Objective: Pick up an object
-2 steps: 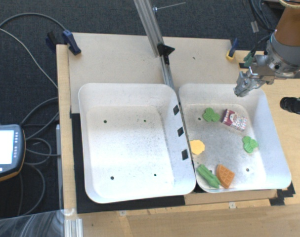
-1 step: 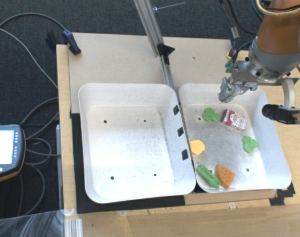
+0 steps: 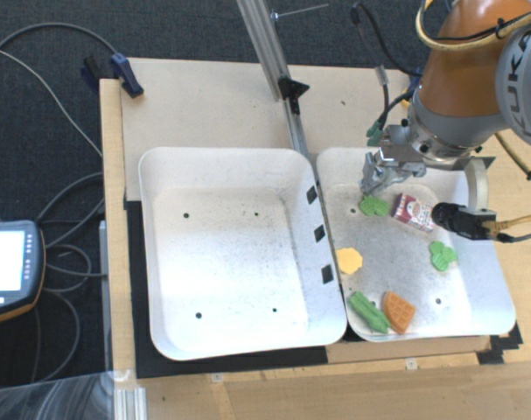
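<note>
The right bin [image 3: 475, 309] holds several small items. A green piece [image 3: 374, 206] lies at its upper left, with a red and white packet [image 3: 413, 212] beside it. Lower down are a yellow piece [image 3: 349, 260], a second green piece [image 3: 442, 255], a long green piece [image 3: 367, 311] and an orange waffle-like piece [image 3: 399, 311]. My gripper [image 3: 376, 182] hangs just above the upper-left green piece, at the back of the right bin. I see nothing held between its fingers.
The left bin [image 3: 230, 252] lies beside the right one, with black clips [image 3: 318, 233] along the shared edge. A metal pole [image 3: 267, 46] rises behind the bins. A black cable part [image 3: 462, 220] reaches over the right bin's right side.
</note>
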{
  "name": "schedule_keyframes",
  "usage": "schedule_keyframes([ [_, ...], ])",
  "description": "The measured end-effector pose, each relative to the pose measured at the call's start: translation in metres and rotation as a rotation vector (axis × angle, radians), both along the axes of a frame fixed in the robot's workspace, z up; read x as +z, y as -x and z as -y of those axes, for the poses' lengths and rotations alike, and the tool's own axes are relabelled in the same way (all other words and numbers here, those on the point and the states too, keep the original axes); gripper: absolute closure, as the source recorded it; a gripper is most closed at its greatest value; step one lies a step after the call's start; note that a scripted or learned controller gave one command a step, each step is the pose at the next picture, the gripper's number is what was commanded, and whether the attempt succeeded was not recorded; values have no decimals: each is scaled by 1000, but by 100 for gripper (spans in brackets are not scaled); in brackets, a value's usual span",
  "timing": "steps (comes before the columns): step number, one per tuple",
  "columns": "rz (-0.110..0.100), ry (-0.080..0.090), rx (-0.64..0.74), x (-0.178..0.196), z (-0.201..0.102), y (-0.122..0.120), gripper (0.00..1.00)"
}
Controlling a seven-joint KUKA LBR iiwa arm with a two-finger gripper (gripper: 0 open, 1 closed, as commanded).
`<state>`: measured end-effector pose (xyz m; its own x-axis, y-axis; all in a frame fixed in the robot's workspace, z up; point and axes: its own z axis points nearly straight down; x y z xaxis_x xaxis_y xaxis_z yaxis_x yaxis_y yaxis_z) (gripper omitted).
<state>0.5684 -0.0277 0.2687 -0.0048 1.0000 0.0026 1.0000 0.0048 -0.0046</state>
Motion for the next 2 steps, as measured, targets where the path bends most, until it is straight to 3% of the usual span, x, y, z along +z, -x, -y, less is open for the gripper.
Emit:
schedule_keyframes([
  [1, -1, -1, 1, -21, -47, 21, 100],
  [2, 1, -1, 2, -18, -92, 41, 100],
])
